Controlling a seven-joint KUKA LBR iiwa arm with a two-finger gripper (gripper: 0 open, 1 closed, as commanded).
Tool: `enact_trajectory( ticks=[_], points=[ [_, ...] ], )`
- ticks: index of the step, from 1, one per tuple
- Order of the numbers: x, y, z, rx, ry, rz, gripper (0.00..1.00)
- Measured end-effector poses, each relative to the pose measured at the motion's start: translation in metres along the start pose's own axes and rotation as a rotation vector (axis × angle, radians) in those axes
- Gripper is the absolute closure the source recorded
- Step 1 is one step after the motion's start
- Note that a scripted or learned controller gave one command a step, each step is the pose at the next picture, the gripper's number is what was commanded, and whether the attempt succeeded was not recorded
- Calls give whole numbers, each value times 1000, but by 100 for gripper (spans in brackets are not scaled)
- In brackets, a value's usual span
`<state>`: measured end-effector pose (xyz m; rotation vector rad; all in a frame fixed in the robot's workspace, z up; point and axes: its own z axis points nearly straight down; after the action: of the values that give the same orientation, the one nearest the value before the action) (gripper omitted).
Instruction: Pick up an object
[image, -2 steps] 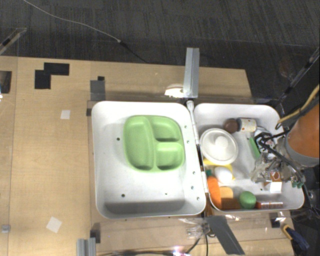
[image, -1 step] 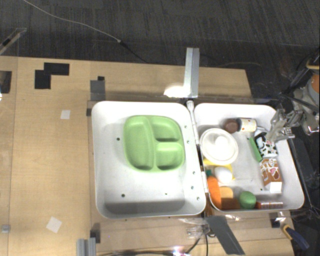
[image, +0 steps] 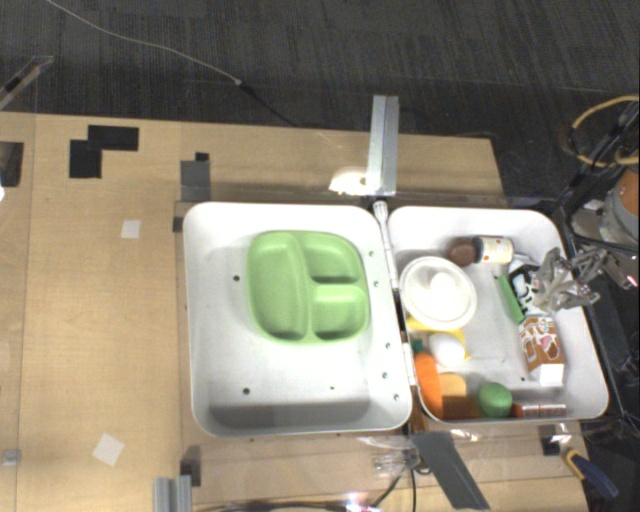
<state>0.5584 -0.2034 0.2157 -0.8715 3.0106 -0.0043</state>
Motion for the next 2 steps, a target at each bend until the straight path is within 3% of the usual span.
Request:
enact_trajectory(
  ticks=[1, 2],
  points=[
    [-2, -2, 40, -4, 1, -489, 100],
    [-2, -3, 10, -2, -1, -1084, 100]
  ],
)
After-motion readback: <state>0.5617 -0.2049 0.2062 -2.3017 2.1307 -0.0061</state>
